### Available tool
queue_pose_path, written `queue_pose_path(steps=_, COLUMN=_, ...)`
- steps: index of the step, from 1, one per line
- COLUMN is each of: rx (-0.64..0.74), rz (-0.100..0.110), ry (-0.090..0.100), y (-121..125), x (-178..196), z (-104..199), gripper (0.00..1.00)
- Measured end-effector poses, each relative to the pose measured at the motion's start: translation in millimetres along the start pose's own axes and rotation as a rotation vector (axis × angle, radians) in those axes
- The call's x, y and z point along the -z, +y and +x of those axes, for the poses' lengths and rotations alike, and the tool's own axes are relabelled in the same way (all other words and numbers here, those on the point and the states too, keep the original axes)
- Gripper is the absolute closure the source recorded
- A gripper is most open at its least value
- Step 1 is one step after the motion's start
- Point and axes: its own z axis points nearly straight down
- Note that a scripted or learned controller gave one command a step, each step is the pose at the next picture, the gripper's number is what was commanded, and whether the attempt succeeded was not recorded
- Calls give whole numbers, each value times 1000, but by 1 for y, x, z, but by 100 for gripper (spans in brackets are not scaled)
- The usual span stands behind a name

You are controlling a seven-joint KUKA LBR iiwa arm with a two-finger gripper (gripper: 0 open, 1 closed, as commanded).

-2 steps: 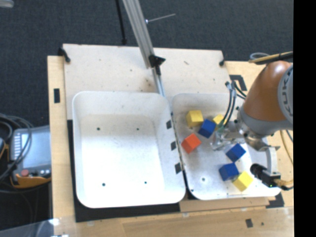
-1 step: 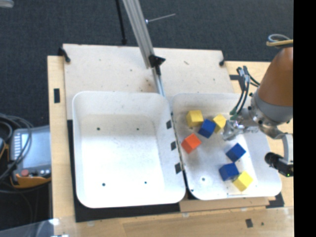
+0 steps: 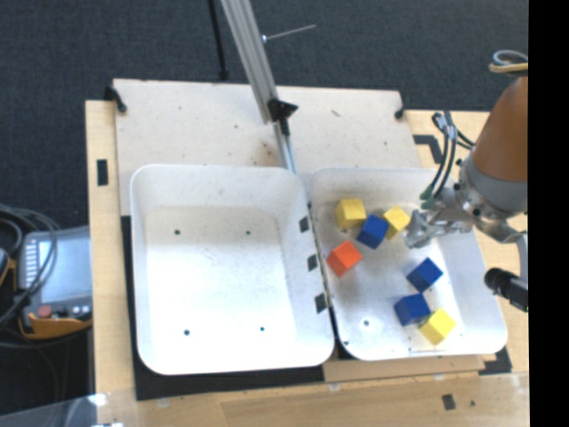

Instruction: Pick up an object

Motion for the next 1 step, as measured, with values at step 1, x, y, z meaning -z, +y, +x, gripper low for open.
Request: queue_pose_path(steps=1, rx=5, rz=-1, ry=1, y=8, x=7, z=50, gripper=100)
